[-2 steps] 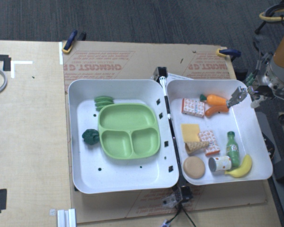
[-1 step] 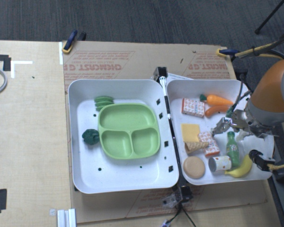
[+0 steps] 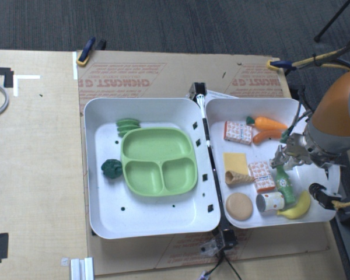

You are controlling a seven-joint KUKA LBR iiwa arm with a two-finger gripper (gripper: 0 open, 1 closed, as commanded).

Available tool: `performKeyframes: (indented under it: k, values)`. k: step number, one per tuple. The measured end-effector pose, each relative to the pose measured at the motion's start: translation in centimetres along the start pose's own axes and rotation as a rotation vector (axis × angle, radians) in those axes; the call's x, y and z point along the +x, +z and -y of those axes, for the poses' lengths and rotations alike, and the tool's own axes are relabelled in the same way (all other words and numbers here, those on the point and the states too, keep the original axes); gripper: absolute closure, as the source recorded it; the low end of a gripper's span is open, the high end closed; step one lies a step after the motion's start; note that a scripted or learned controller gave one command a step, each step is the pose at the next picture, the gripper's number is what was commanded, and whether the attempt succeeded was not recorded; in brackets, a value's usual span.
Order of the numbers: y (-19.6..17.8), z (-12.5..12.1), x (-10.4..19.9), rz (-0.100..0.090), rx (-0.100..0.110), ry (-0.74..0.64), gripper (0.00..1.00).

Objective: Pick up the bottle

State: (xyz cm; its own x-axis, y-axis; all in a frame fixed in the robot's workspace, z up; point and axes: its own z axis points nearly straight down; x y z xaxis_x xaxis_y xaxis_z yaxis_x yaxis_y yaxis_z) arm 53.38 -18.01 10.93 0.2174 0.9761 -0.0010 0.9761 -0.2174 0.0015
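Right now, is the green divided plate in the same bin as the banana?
No, the green divided plate lies in the left bin, while the banana lies in the right bin.

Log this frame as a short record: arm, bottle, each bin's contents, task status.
arm: reaches in from the right, gripper low over the right bin
bottle: green bottle lying just below the gripper, beside banana and can
right bin, other items: carrot, red cracker box, cheese slice, cone, cookie
left bin: green divided plate, broccoli, green pea pod
status: grasp not visible
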Motion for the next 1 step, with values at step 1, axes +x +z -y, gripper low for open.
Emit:
performKeyframes:
  k: [1]
  values:
    - [-10.69,-1.15,6.66,0.001,0.003,0.168,1.0]
